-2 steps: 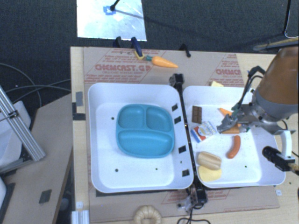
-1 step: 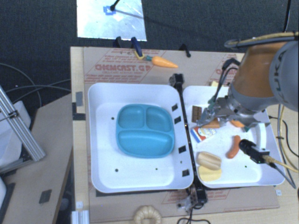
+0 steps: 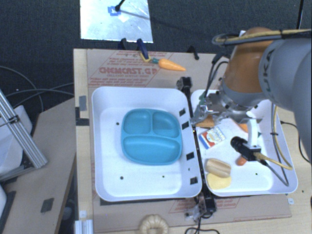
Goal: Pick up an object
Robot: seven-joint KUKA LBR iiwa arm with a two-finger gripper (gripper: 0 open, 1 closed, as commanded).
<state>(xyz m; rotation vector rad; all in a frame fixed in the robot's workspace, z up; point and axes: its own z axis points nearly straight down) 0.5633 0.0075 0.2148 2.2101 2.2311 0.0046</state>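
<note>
My gripper (image 3: pixel 204 112) hangs low over the far left corner of the right bin (image 3: pixel 278 182), close to the wall between the two bins. An orange piece (image 3: pixel 206 123) lies just under and in front of it, partly hidden by it. Nearer the front lie a white packet with red and blue print (image 3: pixel 212 138), a tan bun (image 3: pixel 218 167) and a yellow disc (image 3: pixel 220 181). A small orange bit (image 3: pixel 243 127) and a red bit (image 3: pixel 241 161) lie further right. The view gives no sign of anything held.
The left bin (image 3: pixel 105 130) holds a blue divided plate (image 3: pixel 151 135). A toy carrot (image 3: pixel 169 64) lies on the cardboard behind the bins, beside a blue clip (image 3: pixel 142 47). A beige ring (image 3: pixel 153 224) sits at the bench's front edge.
</note>
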